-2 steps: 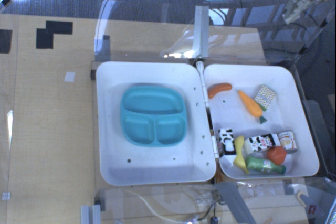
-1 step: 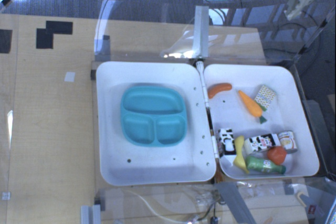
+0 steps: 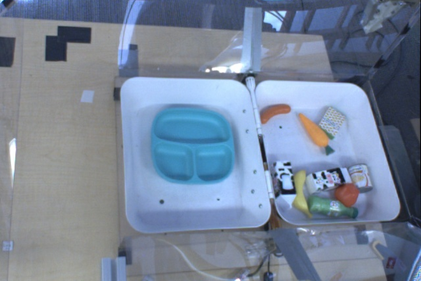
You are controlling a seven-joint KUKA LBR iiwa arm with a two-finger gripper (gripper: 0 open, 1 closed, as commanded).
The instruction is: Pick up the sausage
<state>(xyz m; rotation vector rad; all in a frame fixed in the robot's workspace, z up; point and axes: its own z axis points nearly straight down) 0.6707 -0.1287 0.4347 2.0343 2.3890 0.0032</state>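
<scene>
The sausage point(image 3: 274, 112) is a short orange-brown link lying near the upper left corner of the right bin point(image 3: 368, 115), close to the divider between the two bins. It lies flat, slightly tilted, apart from the other items.
The right bin also holds a carrot point(image 3: 314, 131), a patterned packet point(image 3: 332, 120), a cow-print carton point(image 3: 283, 178), a banana point(image 3: 300, 193), a milk carton point(image 3: 327, 179), a can point(image 3: 360, 177), a tomato point(image 3: 346, 195) and a green bottle point(image 3: 332, 208). The left bin point(image 3: 131, 141) holds a blue divided plate point(image 3: 193, 144).
</scene>
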